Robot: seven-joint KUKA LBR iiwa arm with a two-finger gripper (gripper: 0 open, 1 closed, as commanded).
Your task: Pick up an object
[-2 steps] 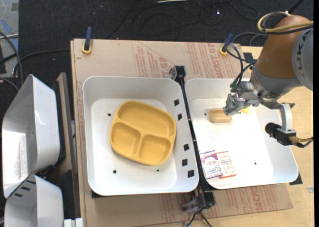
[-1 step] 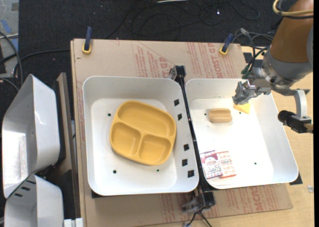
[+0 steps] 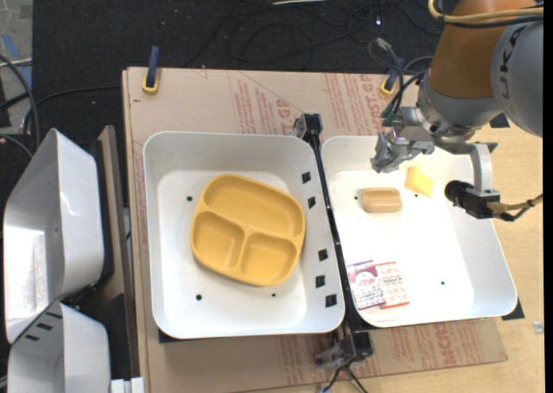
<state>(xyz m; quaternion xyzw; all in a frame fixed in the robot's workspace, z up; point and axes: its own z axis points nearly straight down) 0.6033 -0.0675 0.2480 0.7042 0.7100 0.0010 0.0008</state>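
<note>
Gripper (image 3: pixel 386 158) hangs over the right bin's (image 3: pixel 484 296) far edge; finger state cannot be told. A tan block (image 3: pixel 381 200) lies just below it, a yellow piece (image 3: pixel 419 181) beside.

Glossy smooth white plastic bins (image 3: pixel 164 210), matt yellow plastic divided plate (image 3: pixel 247 229), printed paper packet (image 3: pixel 378 284), bare cardboard bench top (image 3: pixel 242 98)
</note>
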